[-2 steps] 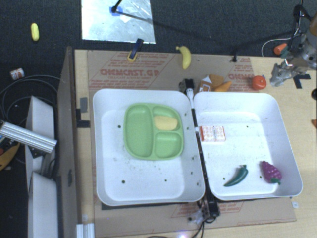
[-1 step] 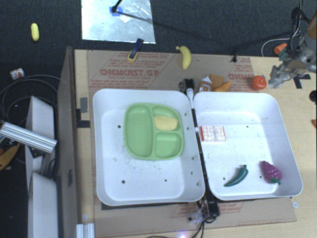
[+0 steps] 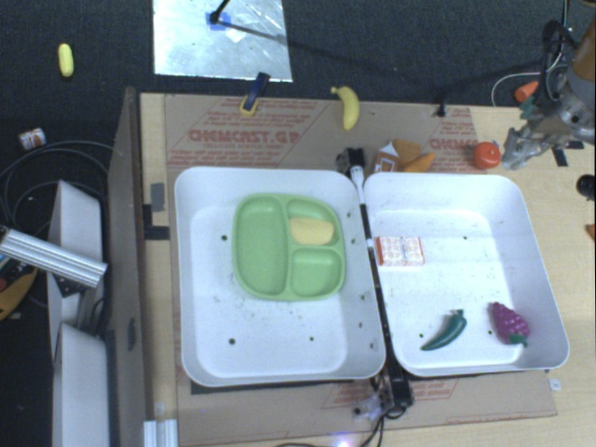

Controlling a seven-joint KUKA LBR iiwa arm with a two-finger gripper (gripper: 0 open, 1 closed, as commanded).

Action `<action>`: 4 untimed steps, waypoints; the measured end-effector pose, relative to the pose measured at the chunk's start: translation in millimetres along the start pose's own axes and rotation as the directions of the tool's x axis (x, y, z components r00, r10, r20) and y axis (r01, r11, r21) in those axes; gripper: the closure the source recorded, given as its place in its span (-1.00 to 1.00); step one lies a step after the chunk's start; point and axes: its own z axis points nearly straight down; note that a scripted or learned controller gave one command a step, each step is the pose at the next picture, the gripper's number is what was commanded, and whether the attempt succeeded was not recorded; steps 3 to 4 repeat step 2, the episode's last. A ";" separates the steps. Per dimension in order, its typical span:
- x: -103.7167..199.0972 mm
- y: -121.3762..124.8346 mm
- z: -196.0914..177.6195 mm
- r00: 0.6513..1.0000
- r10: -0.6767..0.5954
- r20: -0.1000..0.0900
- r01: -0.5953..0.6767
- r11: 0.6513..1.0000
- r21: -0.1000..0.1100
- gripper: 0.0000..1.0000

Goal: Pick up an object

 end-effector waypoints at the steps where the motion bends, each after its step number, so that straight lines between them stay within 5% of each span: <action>1: -0.1 0.0 7.1 1.000 0.000 0.001 0.000 1.000 0.000 1.00; 4: -0.2 -0.1 15.3 1.000 0.000 0.001 0.000 1.000 0.000 1.00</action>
